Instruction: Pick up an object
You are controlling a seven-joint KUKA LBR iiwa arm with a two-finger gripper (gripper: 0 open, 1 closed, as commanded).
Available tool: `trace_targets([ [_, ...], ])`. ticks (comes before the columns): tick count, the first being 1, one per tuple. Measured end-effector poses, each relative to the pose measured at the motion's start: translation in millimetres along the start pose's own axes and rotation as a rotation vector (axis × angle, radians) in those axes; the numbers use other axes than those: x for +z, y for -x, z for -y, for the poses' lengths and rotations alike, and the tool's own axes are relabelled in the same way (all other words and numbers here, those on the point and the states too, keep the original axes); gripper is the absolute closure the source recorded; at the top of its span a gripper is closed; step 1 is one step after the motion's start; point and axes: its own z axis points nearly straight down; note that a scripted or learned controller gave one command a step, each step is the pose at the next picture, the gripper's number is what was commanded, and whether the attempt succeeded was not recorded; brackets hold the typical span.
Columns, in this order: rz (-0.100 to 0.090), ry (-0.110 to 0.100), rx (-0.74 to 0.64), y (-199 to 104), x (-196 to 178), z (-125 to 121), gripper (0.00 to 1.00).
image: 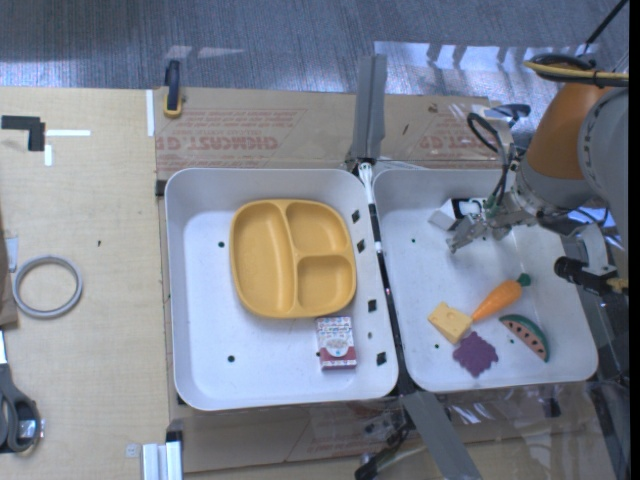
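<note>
We see our jaws (468, 230) low over the upper part of the right bin (420, 363), reached in from the right on the grey arm (600, 158) with its orange band (552, 133). They are too small and too mixed with the wrist hardware for us to tell whether they stand parted or clenched, and we see nothing between them. A small white and black piece lies just beside them, toward the upper left; we cannot say whether it is a loose thing or part of the tool.

The things we could pick lie below the jaws, toward the near end of the same bin: a toy carrot (498, 299) closest, a yellow cheese wedge (449, 321) down and slightly left, a purple grape bunch (474, 353) beneath that, and a watermelon slice (526, 335) down and to the right. All four rest on the bin floor, apart from the jaws.

Well off to the left, in the other bin (190, 368), sit a yellow divided plate (292, 258) and a small printed carton (336, 342).

We judge the task barely begun: nothing is lifted, and choosing, closing on and raising an object all remain.
</note>
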Motion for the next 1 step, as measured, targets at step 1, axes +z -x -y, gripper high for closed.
trace_targets([
  [1, -0.002, -0.037, 0.012, 10.4, -0.2, -24.1, 0.00],
])
